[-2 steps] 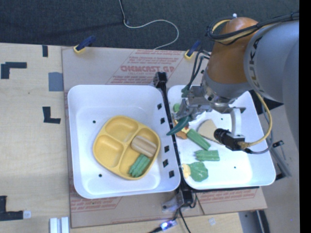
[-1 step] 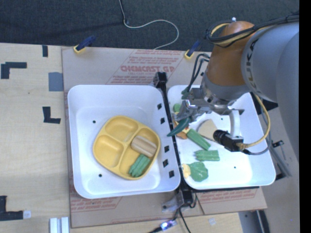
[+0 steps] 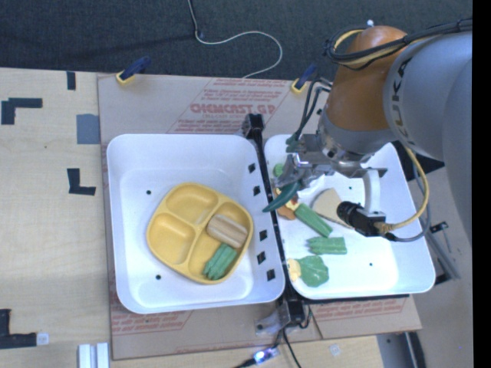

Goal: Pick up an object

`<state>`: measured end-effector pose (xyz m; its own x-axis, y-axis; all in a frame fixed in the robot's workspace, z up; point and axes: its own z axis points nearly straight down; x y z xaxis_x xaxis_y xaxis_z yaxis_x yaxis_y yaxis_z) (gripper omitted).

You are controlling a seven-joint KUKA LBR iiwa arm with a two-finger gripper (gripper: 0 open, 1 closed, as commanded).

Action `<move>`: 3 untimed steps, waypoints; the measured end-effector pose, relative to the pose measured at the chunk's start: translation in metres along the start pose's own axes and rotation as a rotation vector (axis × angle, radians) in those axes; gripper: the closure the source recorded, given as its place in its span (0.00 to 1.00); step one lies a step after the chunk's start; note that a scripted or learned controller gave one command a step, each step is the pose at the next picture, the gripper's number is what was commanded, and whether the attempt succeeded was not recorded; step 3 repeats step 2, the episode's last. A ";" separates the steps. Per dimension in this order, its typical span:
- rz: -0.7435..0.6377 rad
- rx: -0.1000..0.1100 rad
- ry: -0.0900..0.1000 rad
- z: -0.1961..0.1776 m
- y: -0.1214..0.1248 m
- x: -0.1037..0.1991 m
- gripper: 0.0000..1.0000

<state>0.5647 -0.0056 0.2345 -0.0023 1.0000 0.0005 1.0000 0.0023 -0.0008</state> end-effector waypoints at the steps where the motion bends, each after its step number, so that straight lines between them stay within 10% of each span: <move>1: 0.001 0.003 -0.002 0.020 0.001 0.001 1.00; 3: 0.001 0.002 -0.001 0.019 -0.001 0.005 1.00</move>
